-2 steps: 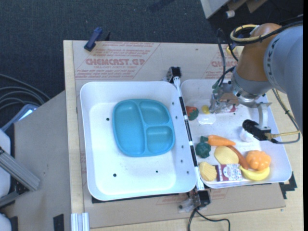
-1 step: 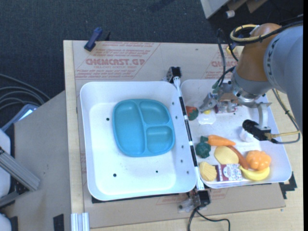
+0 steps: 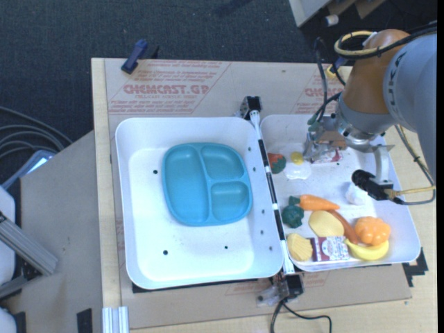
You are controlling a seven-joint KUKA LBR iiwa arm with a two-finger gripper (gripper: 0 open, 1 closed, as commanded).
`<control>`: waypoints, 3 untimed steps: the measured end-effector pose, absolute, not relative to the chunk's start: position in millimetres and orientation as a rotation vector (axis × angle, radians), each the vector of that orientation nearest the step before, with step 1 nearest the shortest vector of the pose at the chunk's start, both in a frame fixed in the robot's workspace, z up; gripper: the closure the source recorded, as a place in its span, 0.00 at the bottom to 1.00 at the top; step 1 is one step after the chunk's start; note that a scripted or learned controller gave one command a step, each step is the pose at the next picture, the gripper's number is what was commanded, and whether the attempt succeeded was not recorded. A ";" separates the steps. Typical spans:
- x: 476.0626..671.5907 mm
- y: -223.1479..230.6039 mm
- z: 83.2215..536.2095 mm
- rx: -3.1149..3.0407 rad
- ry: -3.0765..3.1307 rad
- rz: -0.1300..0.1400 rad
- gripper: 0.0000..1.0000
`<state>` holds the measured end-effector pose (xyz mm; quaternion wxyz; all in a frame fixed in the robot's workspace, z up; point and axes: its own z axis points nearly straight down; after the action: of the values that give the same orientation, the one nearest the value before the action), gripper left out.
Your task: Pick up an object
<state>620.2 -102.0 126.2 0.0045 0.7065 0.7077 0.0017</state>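
The gripper [image 3: 320, 148] hangs low at twelve o'clock in the right bin [image 3: 409, 238], near scattered toy food [image 3: 347, 231]; its grip I cannot tell.

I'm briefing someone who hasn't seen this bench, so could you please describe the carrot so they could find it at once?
Look in the right-hand white bin, the one that holds the toy food, not the one with the blue divided plate. In its lower half the carrot lies on its side, just right of a dark green piece. It is the only slim, pointed orange item; the orange pepper nearby is round.
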 end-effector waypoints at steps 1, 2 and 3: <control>620.1 -101.9 126.1 2.214 2.217 0.005 0.00; 669.0 -126.4 89.1 2.215 2.219 0.006 0.00; 670.3 -127.5 100.8 2.208 2.216 0.005 1.00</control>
<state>670.3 -127.5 100.8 0.0070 0.7058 0.7084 0.0017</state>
